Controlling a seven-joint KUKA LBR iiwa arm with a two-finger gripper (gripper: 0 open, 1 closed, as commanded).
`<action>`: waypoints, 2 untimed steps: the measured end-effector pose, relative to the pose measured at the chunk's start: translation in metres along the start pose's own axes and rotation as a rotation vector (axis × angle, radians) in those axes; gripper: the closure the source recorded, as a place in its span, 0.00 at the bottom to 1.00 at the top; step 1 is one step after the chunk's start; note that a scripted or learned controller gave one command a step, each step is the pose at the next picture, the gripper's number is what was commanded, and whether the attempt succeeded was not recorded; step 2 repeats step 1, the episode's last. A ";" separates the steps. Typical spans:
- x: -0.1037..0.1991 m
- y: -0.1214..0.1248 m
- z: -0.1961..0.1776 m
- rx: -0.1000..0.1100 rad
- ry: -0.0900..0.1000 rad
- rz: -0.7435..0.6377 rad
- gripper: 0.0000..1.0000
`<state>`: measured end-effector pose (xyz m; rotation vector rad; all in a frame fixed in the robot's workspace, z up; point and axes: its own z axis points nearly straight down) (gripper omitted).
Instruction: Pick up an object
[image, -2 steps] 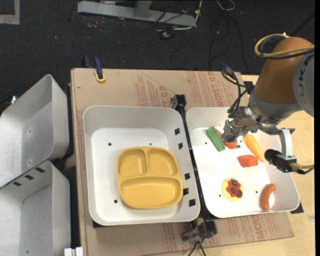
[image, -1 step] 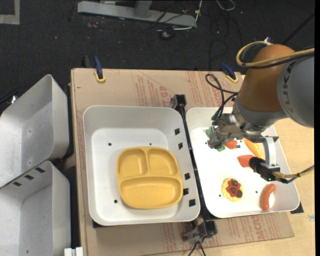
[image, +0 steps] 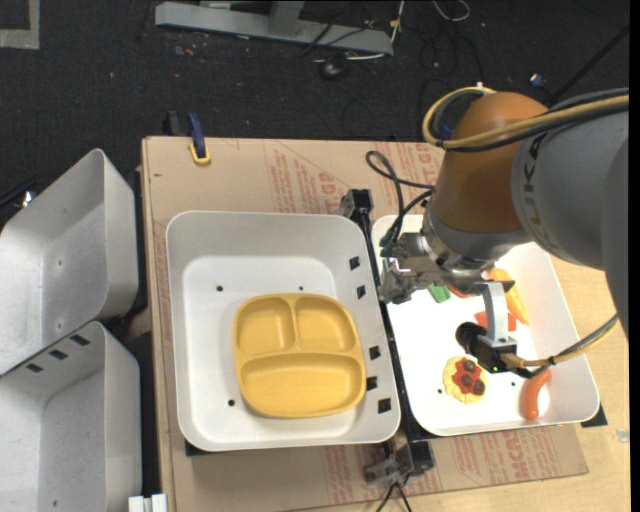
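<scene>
Printed cardboard lies under the right bin, with dark floor beyond it. At that bin's near end lie a toy pizza and an orange sausage. The gripper hovers at its left wall; I cannot tell whether it is spread or pressed together.

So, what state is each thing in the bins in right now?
Yellow divided plastic plate: flat, right way up, in left white bin.
Round yellow toy pizza with red spots: flat in right white bin.
Orange toy sausage: lying loose by right bin's near corner.
Small green piece: partly hidden under grey arm.
</scene>
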<state>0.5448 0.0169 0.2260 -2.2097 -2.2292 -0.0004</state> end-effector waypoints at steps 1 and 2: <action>0.052 -0.030 -0.006 0.001 0.000 0.001 1.00; 0.052 -0.030 -0.006 0.001 0.000 0.001 1.00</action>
